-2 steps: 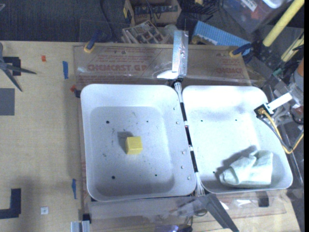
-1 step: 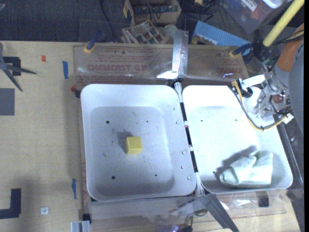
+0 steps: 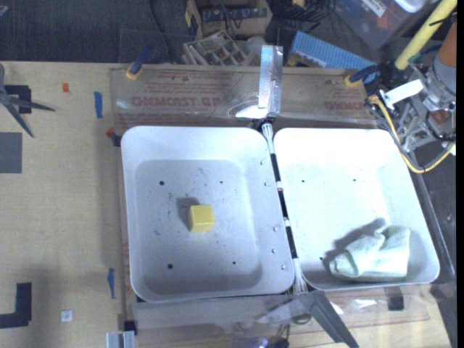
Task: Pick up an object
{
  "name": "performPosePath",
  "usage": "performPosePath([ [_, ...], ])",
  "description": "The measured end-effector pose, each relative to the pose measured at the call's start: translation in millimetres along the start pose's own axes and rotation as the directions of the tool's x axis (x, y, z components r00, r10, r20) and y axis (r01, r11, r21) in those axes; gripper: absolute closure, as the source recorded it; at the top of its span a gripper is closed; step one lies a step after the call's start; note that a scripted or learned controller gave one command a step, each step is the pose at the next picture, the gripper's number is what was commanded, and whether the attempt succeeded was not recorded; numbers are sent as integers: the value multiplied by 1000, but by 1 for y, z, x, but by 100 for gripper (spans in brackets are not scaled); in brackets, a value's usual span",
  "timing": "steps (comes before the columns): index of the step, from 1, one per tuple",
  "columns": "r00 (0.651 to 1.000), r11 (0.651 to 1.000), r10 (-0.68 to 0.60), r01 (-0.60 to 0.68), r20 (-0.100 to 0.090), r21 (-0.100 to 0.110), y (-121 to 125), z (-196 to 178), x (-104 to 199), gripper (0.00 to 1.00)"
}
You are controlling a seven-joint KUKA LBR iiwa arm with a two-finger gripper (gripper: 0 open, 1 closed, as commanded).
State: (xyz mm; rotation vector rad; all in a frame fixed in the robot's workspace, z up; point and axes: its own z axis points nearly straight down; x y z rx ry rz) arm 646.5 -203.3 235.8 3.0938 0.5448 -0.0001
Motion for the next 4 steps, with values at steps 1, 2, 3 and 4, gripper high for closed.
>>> performPosePath([
  [1,989,989,151,-151,2,3,-8,129,-82,100],
  [2,994,994,-105,105,-6,-1,-37,148,-142,100],
  [3,998,998,69,-69,0,0,-46,55,-147,100],
  [4,1000,1000,-15,15,2,4,-35,89,-155,100],
])
